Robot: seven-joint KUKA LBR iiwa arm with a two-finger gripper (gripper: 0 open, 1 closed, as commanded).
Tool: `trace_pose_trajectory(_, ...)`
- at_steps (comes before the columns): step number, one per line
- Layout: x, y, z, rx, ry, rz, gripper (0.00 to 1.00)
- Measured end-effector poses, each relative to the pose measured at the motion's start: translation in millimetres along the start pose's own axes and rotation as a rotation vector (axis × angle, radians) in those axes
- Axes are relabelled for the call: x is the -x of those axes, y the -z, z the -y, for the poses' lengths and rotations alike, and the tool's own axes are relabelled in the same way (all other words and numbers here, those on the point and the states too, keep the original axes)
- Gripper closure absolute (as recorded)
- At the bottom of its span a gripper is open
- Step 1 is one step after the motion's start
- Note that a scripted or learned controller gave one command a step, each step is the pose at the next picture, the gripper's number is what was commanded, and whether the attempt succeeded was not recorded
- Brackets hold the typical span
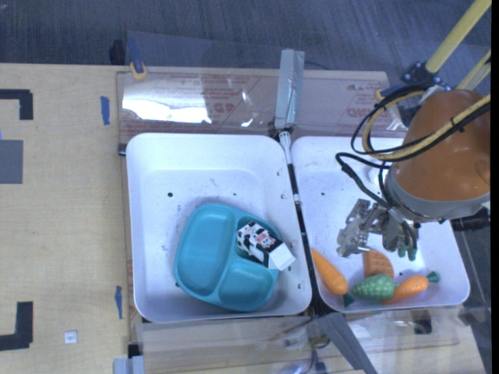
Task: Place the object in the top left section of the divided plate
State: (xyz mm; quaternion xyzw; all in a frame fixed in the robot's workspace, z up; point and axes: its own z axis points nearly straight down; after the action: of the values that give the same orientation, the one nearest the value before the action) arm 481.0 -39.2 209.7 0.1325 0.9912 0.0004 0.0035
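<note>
- Here's the arm reaching in from the right, and its gripper (368, 236) hangs low over the right bin (327, 166), near the toy food along that bin's near side.
- The jaws: metal fingers point down toward the pile, but whether they stand wide or narrow I cannot tell from this slant, and nothing shows between them.
- Below the gripper lies a small orange-brown piece (379, 262), maybe a bread or pastry toy. Touching it at the front is a green knobbly vegetable (374, 288), with a carrot (412, 287) to its right.
- A second carrot (329, 272) lies on a slant near the wall between the bins.
- Over in the left bin (156, 162) sits the teal divided plate (204, 248), turned at an angle. A black-and-white cow-patterned toy (254, 239) and a small white block (282, 259) already rest in its upper right section.
- Which item is the task's object isn't settled. My read is the orange-brown piece, since it is closest under the fingers, and it lies on the bin floor, not lifted.
- So we're at the picking step, by my judgement; nothing has been carried across.
- Next up calls for a clean close on one item without snagging its neighbours, a lift over the dividing wall, then a drop into the plate's big open section at top left.
</note>
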Motion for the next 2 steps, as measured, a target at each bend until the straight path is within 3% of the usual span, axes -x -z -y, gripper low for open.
trace_pose_trajectory(1, 31, -52, 60, -0.002, -0.005, -0.009, 1.00)
trace_pose_trajectory(2, 60, -46, 97, 0.000, 0.299, 0.000, 1.00)
